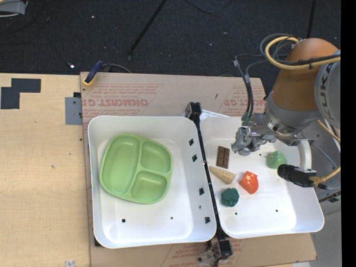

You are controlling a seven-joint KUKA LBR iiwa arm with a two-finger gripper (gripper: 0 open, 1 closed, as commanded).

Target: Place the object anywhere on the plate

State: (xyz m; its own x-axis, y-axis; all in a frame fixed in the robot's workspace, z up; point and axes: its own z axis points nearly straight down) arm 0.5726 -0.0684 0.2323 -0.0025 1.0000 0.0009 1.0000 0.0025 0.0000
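Reaching in from the right of the frame, the grey arm with the orange band (300,71) hangs its metal claw (246,139) over the top of the right white bin (303,218). I cannot tell if the claw is spread or pressed together. Nothing shows between its tips. Just below it lies a flat brown chocolate bar (223,157). Lower down sit a tan cone-shaped piece (222,174), a dark green bumpy lump (230,197), a red-orange block (249,182) and a pale green lump (275,159). The light green plastic plate with three parts (135,168) rests in the left white bin (183,227) on the desk (39,177), well apart from the toys.
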